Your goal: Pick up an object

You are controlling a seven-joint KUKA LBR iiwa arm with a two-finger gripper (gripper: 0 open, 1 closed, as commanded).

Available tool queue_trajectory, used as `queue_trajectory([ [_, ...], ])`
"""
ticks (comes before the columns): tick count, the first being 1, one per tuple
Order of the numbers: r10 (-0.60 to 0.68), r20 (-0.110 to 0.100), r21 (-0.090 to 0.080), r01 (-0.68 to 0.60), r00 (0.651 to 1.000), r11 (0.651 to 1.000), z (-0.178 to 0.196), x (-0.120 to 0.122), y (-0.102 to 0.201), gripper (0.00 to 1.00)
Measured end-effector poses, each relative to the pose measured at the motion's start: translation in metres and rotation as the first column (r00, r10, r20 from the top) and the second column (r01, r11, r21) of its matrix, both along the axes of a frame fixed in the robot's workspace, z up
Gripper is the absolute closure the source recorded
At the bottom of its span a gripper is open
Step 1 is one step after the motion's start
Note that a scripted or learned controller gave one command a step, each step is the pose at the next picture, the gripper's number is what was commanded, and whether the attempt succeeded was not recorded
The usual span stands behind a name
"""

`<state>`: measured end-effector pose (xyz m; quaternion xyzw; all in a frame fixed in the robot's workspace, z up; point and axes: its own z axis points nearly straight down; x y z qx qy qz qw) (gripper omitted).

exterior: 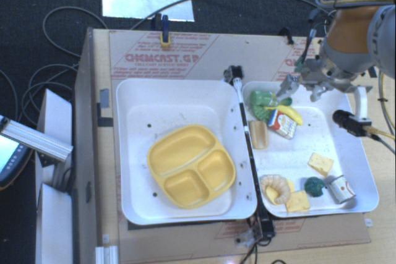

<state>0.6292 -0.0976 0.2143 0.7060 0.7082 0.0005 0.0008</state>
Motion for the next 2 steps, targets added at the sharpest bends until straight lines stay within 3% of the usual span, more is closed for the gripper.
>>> queue_trajectory([
  [1, 0.002, -0.001, 0.0, -0.002, 1.0, 1.0, -0.076, 0.033, 0.012, 0.0],
  [2, -0.001, 0.0, -0.001, 0.001, 1.0, 1.0, -0.06, 0.002, -0.011, 0.0],
])
